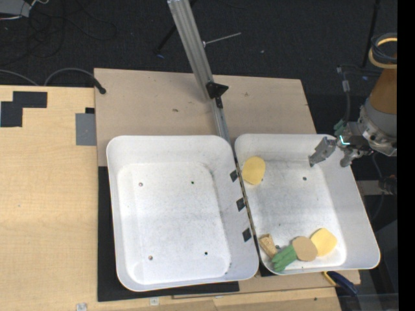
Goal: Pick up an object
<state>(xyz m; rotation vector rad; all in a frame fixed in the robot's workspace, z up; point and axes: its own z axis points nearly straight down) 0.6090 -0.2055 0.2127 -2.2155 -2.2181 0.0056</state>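
Closest to the camera, at the bottom of the right bin [350, 199], four small things sit together. A green thing [283, 259] lies at the front edge, touching a tan block [266, 243] and a round brown piece [303, 248]. A yellow piece [323, 241] sits just beside the brown one. Farther back, a yellow ball [253, 170] rests next to the wall between the two bins. The left bin [123, 173] is beside it. Farther still, the gripper [331, 151] hangs over the top right corner of the right bin, well away from every piece. The arm comes in from the right, and its wrist leans down to the left. Its two fingers are spread apart with nothing between them.
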